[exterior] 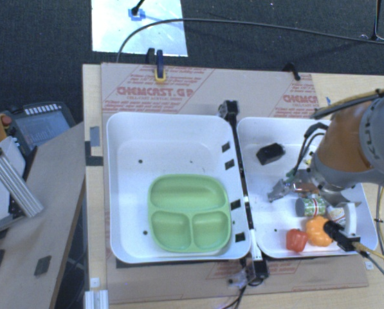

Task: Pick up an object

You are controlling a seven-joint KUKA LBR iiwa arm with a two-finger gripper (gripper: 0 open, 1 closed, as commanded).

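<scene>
Camera view: end effector (283, 189) above-left of small can (312, 206).

A pale green divided plate (190, 212) lay in a white bin (124, 172). The other white bin (256, 172) held a black block (270, 152), a red piece (296, 239) and an orange one (318, 231).

Two bins sit side by side on the table (92, 192) under me. The left bin (124, 172) holds a tray (188, 211) toward its front. In the right bin (249, 153), a block (270, 152) lies toward the back, and a can (312, 206) just below my wrist. In front of the can, two toy fruits touch: one (296, 239) left, the other (318, 232) right.
</scene>
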